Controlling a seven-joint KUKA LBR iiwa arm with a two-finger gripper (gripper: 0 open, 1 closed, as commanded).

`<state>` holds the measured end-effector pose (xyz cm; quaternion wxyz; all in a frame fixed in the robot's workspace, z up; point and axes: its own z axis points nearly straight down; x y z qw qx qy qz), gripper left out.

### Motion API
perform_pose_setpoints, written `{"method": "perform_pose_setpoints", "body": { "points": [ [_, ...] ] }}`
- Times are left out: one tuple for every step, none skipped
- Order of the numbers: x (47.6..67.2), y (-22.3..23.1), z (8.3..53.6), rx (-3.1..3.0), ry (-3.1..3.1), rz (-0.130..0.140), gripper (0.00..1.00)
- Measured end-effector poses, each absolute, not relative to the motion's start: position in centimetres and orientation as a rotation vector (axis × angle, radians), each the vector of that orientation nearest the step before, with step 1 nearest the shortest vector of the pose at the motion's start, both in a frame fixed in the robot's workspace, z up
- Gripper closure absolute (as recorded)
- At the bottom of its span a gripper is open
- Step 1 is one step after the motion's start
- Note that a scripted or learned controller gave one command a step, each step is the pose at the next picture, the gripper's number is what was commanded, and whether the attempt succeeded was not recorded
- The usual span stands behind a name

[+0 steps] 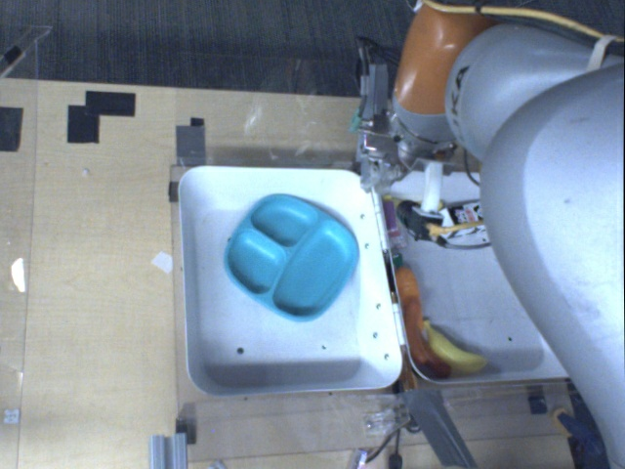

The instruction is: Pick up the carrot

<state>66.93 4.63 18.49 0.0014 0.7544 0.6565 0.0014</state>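
Observation:
The carrot (407,297) is a short orange piece lying lengthwise against the left wall of the right bin (508,345), near its front. My gripper (375,172) hangs over the far end of the divide between the two bins. It is well behind the carrot and apart from it. The grey arm with its orange band (430,62) covers most of the right bin.
A blue divided plate (291,254) lies in the middle of the left bin (210,360). A yellow banana (454,353) lies at the right bin's front, just past the carrot, with a dark reddish item (433,366) beside it. A thin dark purple thing (390,219) lies along the divide.

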Motion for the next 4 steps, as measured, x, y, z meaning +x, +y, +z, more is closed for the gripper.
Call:
{"method": "perform_pose_setpoints", "body": {
  "points": [
    [67.0,7.7,20.5,1.874,2.515,0.008,1.0],
    [67.0,9.1,20.4,1.515,2.746,0.006,1.0],
    [67.0,17.4,22.6,1.176,2.905,0.01,1.0],
    [66.4,13.4,22.3,0.767,3.039,0.006,1.0]
  ]
}}
